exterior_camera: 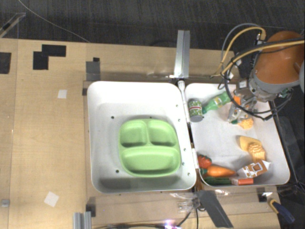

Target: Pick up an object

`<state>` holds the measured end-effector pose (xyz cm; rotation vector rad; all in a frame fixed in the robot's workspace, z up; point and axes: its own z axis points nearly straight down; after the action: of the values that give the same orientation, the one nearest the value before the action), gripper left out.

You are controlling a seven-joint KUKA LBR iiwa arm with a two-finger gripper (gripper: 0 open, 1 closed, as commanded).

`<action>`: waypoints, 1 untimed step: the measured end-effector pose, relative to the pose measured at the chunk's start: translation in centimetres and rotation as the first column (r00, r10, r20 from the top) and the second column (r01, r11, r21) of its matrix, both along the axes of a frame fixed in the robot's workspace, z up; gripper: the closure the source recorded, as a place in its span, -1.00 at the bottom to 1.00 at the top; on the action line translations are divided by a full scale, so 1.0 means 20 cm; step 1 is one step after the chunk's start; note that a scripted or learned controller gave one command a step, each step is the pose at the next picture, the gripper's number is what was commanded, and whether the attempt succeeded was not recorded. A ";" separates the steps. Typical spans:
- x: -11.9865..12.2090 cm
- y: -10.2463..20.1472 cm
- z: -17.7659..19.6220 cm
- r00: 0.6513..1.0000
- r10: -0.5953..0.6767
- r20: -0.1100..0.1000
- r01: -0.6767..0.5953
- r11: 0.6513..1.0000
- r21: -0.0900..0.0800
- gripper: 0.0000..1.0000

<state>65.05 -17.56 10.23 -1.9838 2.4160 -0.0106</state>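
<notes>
Near the front of the right bin (281, 173) lie a carrot (220, 171) and small carton (254, 169), while farther back the gripper (237, 114), its grip impossible to judge, hangs just beside a small yellow piece (246, 123), seemingly light, rigid, best pinched across its sides.

We find no text that we can read. The green can (195, 109) at the left edge of the right bin (281, 149) carries a red and white label, and the small carton (254, 169) near that bin's near right corner bears orange and white print, but both are too small to make out.
</notes>
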 end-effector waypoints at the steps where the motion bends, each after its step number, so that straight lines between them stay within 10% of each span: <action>1: 0.03 0.01 0.66 0.992 0.126 0.004 -0.126 0.992 -0.009 1.00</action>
<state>65.70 -17.42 23.46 -2.1335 2.2875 -0.0238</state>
